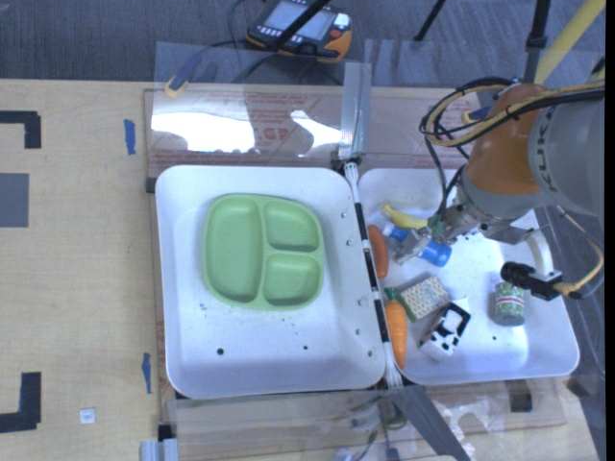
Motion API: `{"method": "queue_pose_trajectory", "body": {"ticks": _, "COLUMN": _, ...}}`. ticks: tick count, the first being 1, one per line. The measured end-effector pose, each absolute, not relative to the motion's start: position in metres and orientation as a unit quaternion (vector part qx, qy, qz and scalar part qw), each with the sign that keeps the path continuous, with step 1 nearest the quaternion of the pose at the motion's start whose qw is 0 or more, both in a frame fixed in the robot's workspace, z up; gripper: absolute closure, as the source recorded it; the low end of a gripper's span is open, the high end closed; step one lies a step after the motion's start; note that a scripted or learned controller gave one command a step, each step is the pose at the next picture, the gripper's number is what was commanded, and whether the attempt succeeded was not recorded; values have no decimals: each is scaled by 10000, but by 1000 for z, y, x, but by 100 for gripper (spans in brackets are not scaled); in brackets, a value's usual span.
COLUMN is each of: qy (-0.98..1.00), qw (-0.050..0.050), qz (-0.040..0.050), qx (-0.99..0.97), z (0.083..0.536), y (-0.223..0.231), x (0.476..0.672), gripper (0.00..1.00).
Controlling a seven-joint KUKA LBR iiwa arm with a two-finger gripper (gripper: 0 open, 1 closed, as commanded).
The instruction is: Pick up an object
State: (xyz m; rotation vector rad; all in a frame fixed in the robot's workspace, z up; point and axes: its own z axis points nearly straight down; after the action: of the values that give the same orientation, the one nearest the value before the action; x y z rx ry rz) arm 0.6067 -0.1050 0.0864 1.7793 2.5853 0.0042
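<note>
My gripper point(419, 242) hangs low over the left part of the right bin point(548, 353), among a cluster of small things. A blue piece point(438, 254) lies right against it, and a yellow banana point(406, 217) lies just behind it. An orange carrot point(378, 251) rests along the bin's left wall. In front of the gripper lie a checkered packet point(423, 296) and a black-and-white block point(445, 329). Nothing can be made out between the fingers.
A second carrot point(395, 327) lies at the right bin's front left. A small can point(509, 303) stands toward its right side. The left bin point(183, 353) holds a green divided plate point(261, 250). A clear panel point(250, 123) stands behind the bins.
</note>
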Motion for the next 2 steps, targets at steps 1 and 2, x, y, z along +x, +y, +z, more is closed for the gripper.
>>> {"method": "queue_pose_trajectory", "body": {"ticks": 1, "qy": 8234, "qw": 37, "qz": 27, "qx": 5674, "z": 97, "y": -105, "x": 609, "gripper": 100}}
{"method": "queue_pose_trajectory", "body": {"ticks": 2, "qy": 8188, "qw": 12, "qz": 2, "qx": 5740, "z": 203, "y": -99, "x": 646, "gripper": 100}}
